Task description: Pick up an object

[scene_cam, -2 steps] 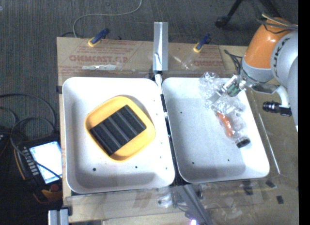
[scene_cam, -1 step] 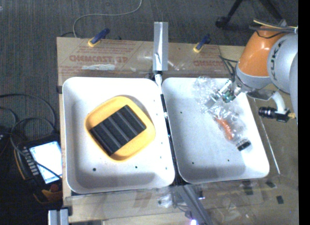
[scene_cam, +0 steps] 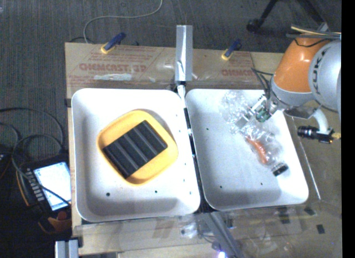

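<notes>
Presently, the gripper [scene_cam: 259,112] sits over the right bin [scene_cam: 222,190], beside a crumpled clear plastic bag [scene_cam: 238,110]; its open-or-closed state cannot be determined. An orange object (partly wrapped in clear plastic) [scene_cam: 256,146] lies just below the gripper. A yellow-and-black tray [scene_cam: 138,146] occupies the left bin [scene_cam: 89,196].
</notes>
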You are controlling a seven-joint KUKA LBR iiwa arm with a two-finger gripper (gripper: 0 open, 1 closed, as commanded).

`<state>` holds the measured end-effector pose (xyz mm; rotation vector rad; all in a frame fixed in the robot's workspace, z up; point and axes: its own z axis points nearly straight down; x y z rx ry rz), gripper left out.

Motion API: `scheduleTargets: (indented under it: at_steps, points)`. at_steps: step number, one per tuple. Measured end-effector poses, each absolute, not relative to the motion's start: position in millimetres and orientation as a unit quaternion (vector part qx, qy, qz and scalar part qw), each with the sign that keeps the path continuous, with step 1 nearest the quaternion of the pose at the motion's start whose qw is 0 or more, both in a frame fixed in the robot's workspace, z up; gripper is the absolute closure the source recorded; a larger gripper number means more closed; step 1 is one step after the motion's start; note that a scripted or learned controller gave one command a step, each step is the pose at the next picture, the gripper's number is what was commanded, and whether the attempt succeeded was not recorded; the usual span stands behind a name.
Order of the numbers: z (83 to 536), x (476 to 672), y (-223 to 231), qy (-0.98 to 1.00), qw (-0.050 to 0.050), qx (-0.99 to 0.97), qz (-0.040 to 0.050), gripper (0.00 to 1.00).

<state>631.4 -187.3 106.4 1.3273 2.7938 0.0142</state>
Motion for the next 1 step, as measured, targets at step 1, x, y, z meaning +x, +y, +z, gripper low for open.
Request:
scheduleTargets:
  at_steps: [1]
  points:
    - [106.9, 630.2, -186.8, 0.917, 0.024, 0.397, 0.0028, 0.00]
